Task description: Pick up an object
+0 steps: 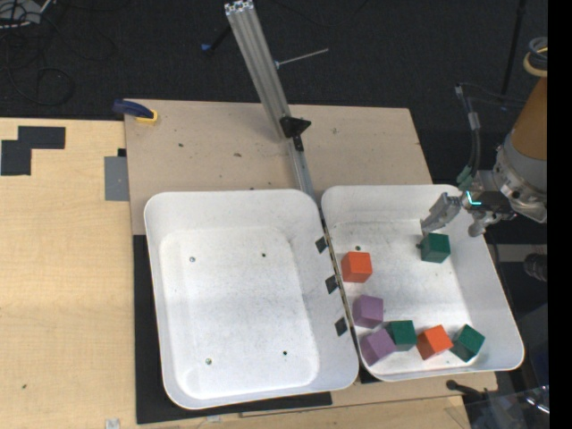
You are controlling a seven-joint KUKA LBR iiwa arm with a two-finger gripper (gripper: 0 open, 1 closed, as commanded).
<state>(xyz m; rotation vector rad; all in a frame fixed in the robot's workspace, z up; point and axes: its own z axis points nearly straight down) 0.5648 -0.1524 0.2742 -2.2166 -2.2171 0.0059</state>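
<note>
The right bin (393, 206) holds several small cubes. A green cube (435, 248) lies near its far right side, and an orange cube (357, 265) sits by the divider. Along the near edge lie two purple cubes (367, 310) (377, 344), a green cube (402, 332), an orange cube (434, 340) and another green cube (467, 340). My gripper (458, 215) hovers over the bin's right rim, just above and right of the upper green cube. Its two fingers are spread apart with nothing between them.
The left bin (170, 213) sits beside the right one, with black clips along the shared rim. A slanted aluminium rail (264, 70) rises behind the bins. A blue and yellow clamp (136, 110) lies on the bench's far left corner.
</note>
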